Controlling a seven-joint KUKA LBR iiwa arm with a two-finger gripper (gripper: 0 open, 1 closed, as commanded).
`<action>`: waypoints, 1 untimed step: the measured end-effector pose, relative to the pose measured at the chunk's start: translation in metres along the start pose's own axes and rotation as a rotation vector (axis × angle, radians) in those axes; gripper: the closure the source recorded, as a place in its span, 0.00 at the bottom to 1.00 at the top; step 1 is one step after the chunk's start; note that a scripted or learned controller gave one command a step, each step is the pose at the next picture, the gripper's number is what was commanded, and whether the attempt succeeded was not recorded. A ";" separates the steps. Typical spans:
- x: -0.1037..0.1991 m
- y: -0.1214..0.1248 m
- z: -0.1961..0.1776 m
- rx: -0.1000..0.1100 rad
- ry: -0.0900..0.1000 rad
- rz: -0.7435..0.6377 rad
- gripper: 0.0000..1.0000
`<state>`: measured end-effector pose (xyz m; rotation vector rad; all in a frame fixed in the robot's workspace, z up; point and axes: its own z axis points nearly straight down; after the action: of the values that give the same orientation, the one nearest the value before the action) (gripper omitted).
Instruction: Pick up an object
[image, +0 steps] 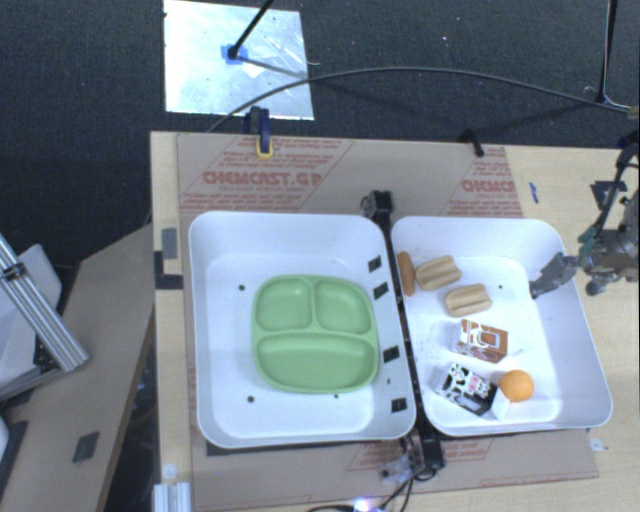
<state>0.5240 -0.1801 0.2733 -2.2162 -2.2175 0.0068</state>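
Right bin (575, 330): buns (452, 284); cartons (475, 365); orange ball (516, 385) (near corner).

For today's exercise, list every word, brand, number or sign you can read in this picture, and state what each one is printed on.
"CHEMCAST GP", in red, on the brown protective sheet under the two white bins, left of centre.
The same red print repeats at the sheet's right, slanted; too faint to read fully.
Small brown-and-white packet in the right white bin: printing too small to read.
Small black-and-white packet beside the orange ball: markings too blurred to read.

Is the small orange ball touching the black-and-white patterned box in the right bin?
Touching. In the camera view the orange ball sits against the right end of the black-and-white box, with no bin floor showing between them.
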 end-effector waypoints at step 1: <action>0.000 0.002 -0.005 -0.009 -0.002 -0.003 0.00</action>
<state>0.5260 -0.1796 0.2783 -2.2185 -2.2269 -0.0011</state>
